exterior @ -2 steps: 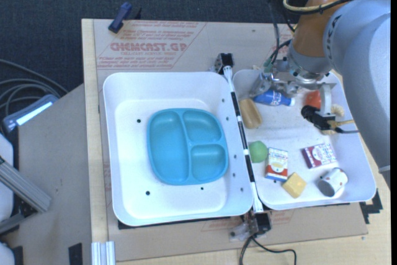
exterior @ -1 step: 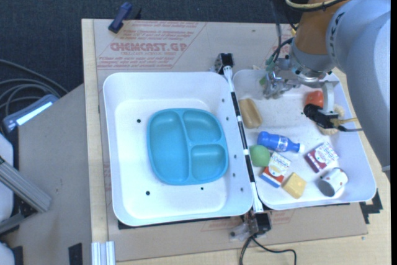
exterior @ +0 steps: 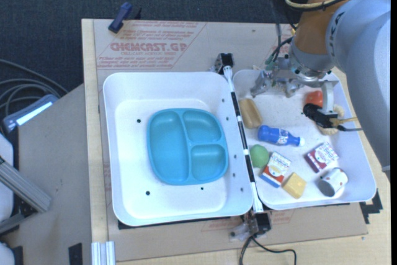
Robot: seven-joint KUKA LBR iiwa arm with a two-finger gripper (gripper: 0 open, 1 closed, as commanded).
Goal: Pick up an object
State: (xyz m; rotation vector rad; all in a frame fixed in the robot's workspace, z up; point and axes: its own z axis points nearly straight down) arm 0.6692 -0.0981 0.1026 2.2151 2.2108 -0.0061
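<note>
A: Camera view, where's the gripper (exterior: 277, 79)?
B: Far end of the right bin (exterior: 366, 178); jaws unreadable, can't tell.
A: Nearest pick?
B: Bottle (exterior: 278, 135), nearer than it, long axis left-right.

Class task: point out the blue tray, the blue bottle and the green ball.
blue tray (exterior: 186, 146), camera view, centre divider.
blue bottle (exterior: 278, 135), camera view, mid-body.
green ball (exterior: 260, 154), camera view, top surface.

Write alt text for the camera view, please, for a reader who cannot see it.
A grey arm reaches from the right over the right bin, its pincer above the bin's far end. That bin holds a blue bottle, a green ball and small packets. The left bin holds a blue tray.
</note>
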